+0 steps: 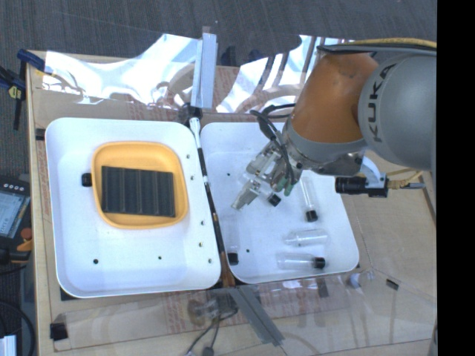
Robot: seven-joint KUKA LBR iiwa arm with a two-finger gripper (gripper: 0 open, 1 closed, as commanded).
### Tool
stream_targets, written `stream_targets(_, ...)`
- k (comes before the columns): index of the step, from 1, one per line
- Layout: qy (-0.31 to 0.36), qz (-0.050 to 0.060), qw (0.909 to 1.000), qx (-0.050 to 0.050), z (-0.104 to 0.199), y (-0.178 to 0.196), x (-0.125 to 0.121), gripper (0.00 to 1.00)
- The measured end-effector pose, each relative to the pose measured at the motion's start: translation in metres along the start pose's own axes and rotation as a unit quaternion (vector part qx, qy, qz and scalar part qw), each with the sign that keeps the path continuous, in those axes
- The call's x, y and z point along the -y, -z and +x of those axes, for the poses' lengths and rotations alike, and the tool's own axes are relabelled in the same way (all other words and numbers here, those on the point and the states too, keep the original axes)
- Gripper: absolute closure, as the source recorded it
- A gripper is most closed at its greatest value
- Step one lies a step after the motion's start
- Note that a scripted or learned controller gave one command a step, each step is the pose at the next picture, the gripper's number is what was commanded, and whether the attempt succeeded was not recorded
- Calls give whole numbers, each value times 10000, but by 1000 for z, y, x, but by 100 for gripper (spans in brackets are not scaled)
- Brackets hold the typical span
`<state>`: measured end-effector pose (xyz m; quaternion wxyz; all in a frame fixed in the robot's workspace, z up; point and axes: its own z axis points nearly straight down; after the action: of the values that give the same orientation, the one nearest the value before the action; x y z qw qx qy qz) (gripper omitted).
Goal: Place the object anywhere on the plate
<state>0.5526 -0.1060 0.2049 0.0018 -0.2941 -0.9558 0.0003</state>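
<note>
Wooden bench (386, 288), two white bins side by side, left bin (67, 236), right bin (245, 251)

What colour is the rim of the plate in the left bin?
Yellow-orange, around a dark ridged centre: the plate in the camera view.

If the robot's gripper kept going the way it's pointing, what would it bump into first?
Probably the bare white floor of the right bin. The gripper points down and to the picture's left, with nothing visible beneath its tips, though depth is hard to judge.

End effector (252, 191) over right bin (237, 251) nr tubes (300, 261); yellow plate (137, 158) in left bin (67, 258).
</note>
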Motion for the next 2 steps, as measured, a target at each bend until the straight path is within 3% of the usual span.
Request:
stream_targets(1,1327,-1,9912,1,37,-8,30,0)
stream_targets(2,1342,0,9910,6,36,2,29,100)
